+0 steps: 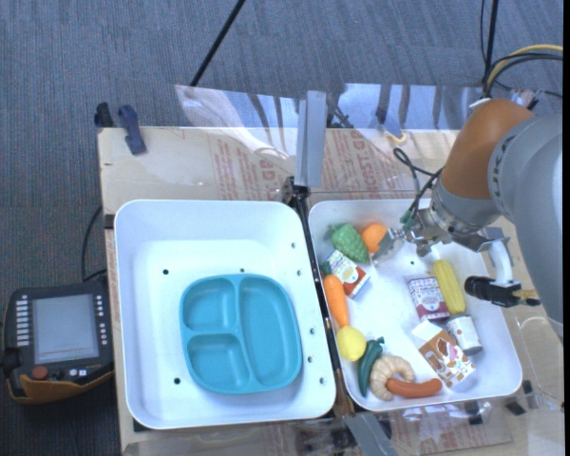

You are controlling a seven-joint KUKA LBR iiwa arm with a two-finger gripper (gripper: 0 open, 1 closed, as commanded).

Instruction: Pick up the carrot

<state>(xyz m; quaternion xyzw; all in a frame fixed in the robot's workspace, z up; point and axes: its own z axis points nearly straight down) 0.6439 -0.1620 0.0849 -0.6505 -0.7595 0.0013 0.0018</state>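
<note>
Lying left-below end effector (397, 238), apart: carrot (336, 299), right bin.

Blue divided plate (240, 332) in left bin (142, 255); lemon (351, 344) in right bin (499, 354)

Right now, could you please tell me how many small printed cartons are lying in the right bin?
3: one carton beside the carrot, one left of the corn, one near the front edge. Others may be hidden.
</note>
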